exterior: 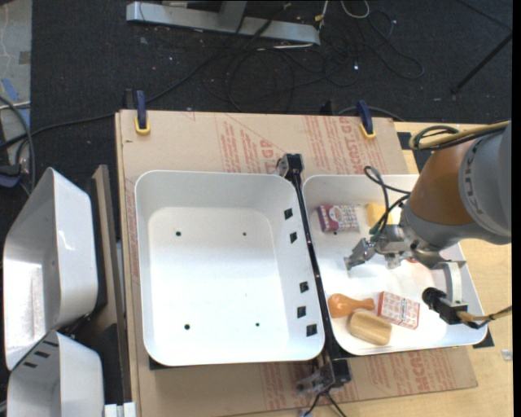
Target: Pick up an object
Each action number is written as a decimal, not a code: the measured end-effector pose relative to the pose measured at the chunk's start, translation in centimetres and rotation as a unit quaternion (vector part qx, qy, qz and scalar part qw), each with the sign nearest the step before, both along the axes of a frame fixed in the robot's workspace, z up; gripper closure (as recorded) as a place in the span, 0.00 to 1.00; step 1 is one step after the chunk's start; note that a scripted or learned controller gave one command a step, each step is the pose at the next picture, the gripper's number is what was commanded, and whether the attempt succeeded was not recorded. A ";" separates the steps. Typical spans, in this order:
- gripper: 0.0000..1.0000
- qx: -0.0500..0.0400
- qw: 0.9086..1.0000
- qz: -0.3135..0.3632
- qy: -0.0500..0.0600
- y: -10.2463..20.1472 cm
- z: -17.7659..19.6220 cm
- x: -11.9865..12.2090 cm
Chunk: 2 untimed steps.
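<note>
1. A brown board (244, 138) printed with faded red lettering covers the bench, held at its far edge by two clamps, a yellow-tipped one (142, 114) near the far left corner and another (365, 120) further right.
2. Two shallow white bins sit side by side on the board: the left bin (163, 195), its floor marked by a few dark dots, and the right bin (342, 183), divided from it by a black strip (305, 236) running front to back.
3. The grey arm (472, 191), with its orange band, reaches over the right bin from the right edge; its gripper (362, 254) hovers near the bin's middle, and whether the fingers are open or shut cannot be told from this angle.
4. Nothing can be seen held in the gripper. A purple-and-white packet (338, 217) lies toward the right bin's far edge, with a yellow item (375, 213) just beside it, partly hidden by cables.
5. Along the right bin's near edge lie an orange piece (346, 305), a tan block (369, 327) and a red-and-white carton (399, 309), close together.
6. Dark carpet (73, 57) surrounds the bench, strewn with black cables (244, 73) and a grey metal bar (224, 20) at the far side.
7. Spare white bins (45, 252) stand stacked off the bench's left edge.
</note>
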<state>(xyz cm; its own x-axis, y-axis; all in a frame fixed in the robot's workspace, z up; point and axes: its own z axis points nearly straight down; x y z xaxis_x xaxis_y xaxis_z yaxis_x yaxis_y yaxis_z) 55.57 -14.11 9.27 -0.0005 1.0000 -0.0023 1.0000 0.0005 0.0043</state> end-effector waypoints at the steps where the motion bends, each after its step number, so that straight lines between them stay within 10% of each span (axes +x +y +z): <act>1: 0.00 -0.001 1.000 0.000 -0.002 -6.0 0.1 6.3; 2: 1.00 0.000 1.000 0.002 0.000 -5.7 1.1 6.0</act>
